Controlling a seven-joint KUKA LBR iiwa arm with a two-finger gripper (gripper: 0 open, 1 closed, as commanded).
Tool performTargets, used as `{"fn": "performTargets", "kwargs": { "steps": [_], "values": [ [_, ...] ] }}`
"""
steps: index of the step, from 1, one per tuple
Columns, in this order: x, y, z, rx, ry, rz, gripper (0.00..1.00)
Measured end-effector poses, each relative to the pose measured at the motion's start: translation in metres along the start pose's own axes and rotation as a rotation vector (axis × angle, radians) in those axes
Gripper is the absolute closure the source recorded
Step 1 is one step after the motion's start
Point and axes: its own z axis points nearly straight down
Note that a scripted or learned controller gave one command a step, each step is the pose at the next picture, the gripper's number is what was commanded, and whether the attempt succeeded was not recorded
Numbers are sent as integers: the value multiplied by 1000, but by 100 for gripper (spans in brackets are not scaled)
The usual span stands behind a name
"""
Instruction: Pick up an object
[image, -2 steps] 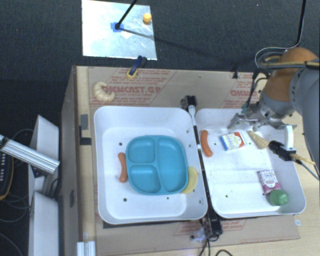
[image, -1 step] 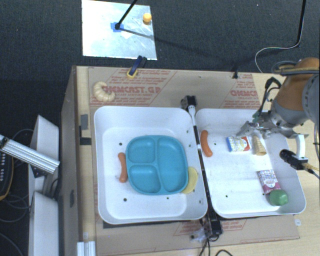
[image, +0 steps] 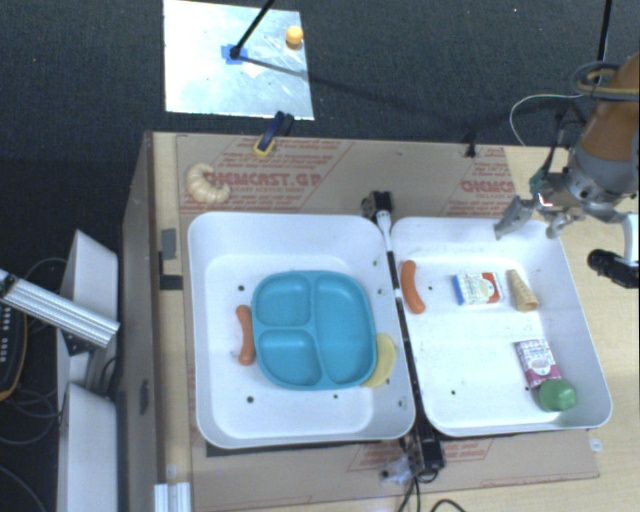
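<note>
My claw (image: 530, 218) hangs open, holding nothing.
It hovers over the right bin's (image: 590, 395) far right corner, beyond the cone (image: 521, 289).

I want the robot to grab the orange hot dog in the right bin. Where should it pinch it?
Probably across the middle of the orange sausage-shaped toy, from straight above. It lies flat and lengthwise beside the right white bin's left wall, so the pincer should close across its narrow width.

You see the arm (image: 610, 135) as a rounded grey wrist housing beneath an orange band, with thin pale cables looping off its left side (one dark line runs upward). Its gripper (image: 533, 221) ends in two grey metal fingers (image: 510, 220), with a small reddish-white glint between them.
</note>
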Motion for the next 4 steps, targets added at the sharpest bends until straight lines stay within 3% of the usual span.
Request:
{"fn": "performTargets", "kwargs": {
  "steps": [1, 2, 3, 4],
  "values": [
    [0, -38, 84, -4, 0, 2, 0],
    [0, 0, 7, -1, 0, 0, 0],
    [0, -48, 84, -4, 0, 2, 0],
    [0, 0, 0, 0, 0, 0, 0]
  ]
}}
